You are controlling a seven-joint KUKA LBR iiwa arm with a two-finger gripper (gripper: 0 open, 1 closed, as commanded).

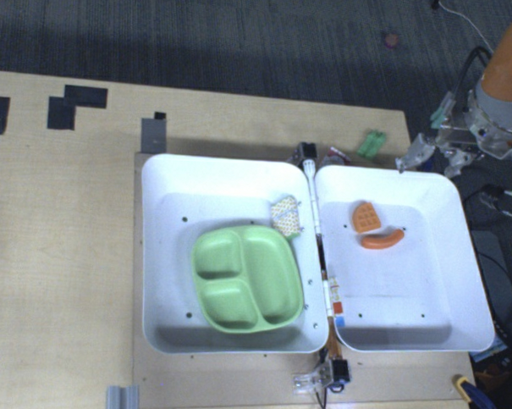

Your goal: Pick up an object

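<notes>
Up past the right bin's (457, 251) far corner, the gripper (432, 152) hung over nothing; couldn't tell its opening. Sausage (381, 240) and waffle (365, 217) sat well below-left.

Position: one fixed camera above the bench (59, 259); looking down at a slant
Framing: left bin (166, 238) and right bin (445, 250) both whole, side by side, mid-frame
Distance: far enough to take in bare bench at left and dark floor (246, 38) along the top
Right edge: arm (503, 79) enters at upper right, cropped
</notes>
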